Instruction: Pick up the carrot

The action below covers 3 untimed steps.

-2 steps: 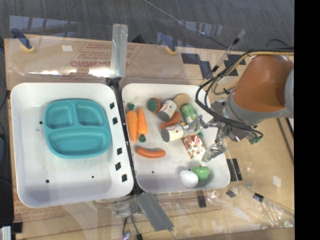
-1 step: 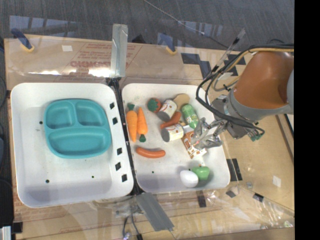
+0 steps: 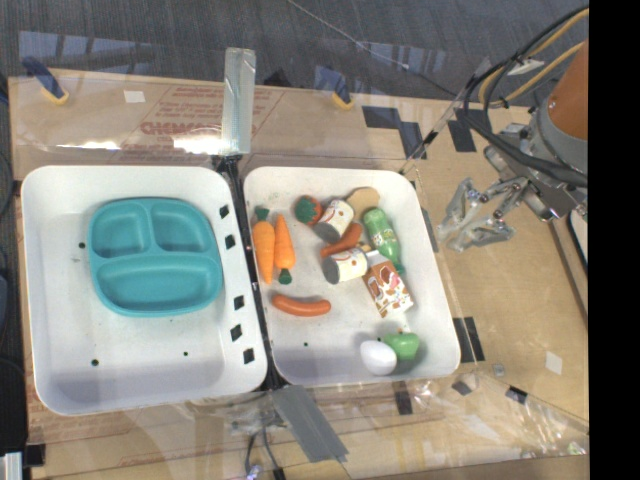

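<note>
Carrot (image 3: 264,251): toy, probably light, rigid, smooth plastic, lying well left of the gripper (image 3: 472,227) beside a second carrot (image 3: 284,244); best pinched across mid-body; gripper hangs outside the right bin (image 3: 432,268), finger spread indiscernible.

carrots (image 3: 272,251): two orange ones, green tops, lying side by side
pose: flat, tips pointing toward the near edge
spot: right bin's (image 3: 430,268) left side, by the wall
</note>
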### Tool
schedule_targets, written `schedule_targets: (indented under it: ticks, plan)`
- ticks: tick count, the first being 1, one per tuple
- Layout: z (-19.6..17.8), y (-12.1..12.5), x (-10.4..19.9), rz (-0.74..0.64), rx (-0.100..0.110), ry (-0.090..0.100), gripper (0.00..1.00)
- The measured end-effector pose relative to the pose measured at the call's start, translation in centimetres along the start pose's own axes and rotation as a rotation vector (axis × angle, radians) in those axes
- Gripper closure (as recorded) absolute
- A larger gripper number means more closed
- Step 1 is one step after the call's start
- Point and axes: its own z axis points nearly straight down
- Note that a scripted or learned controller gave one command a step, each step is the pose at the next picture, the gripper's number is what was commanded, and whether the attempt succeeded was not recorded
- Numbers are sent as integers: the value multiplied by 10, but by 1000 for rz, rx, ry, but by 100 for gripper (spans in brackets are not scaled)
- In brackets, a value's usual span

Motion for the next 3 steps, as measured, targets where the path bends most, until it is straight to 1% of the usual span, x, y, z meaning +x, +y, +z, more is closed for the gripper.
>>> schedule_targets:
  ticks: [1,2,3]
  plan:
    - [-138,-1,-1,-139,-2,1,100]
    - [-48,-2,-4,-401,-13,5,100]
    - [41,10,14,-739,-16,3,100]
